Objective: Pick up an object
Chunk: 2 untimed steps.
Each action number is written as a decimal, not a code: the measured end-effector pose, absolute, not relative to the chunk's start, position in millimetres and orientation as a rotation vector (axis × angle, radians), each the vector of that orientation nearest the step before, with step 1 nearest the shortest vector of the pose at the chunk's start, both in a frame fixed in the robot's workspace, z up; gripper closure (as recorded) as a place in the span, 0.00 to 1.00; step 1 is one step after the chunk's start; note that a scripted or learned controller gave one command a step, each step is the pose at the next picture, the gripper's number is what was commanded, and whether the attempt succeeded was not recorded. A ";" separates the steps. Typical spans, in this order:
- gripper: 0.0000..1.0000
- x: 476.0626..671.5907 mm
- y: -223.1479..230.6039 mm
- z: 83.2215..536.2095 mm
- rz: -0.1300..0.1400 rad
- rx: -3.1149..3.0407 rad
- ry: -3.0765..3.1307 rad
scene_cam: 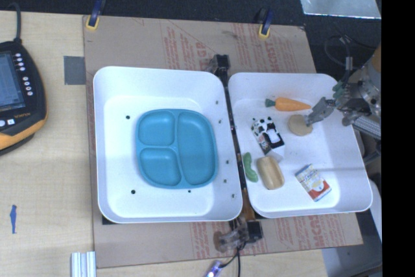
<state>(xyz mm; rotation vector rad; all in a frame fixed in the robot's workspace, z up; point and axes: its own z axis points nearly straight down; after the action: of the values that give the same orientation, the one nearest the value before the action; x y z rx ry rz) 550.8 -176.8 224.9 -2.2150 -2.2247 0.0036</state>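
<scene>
Gripper (322, 109) low over right bin (350, 201), beside round tan cookie (300, 124); finger state unclear. Cookie looks light, stiff, flat; pinch across rim.

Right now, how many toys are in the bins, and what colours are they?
Blue: 1, divided plate
Orange: 1, carrot
Tan: 2, round piece, bread roll
Black-and-white: 1, cow
Green: 1, pickle
Red-and-white: 1, small carton
Total: 7

The white bins (162, 78) look like smooth, slightly glossy plastic. The blue divided plate (176, 147) in the left one is matt plastic. Beneath them lies printed brown cardboard (194, 42) on the pale wood bench (45, 185).
</scene>
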 end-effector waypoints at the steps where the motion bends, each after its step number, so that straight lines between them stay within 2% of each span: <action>1: 0.00 595.0 -116.2 123.8 0.000 -2.216 -2.228; 2: 0.00 577.3 -94.4 92.0 0.003 -2.214 -2.226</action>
<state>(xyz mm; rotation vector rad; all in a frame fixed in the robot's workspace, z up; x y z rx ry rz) 577.3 -94.4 92.0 -2.2139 -2.2263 0.0032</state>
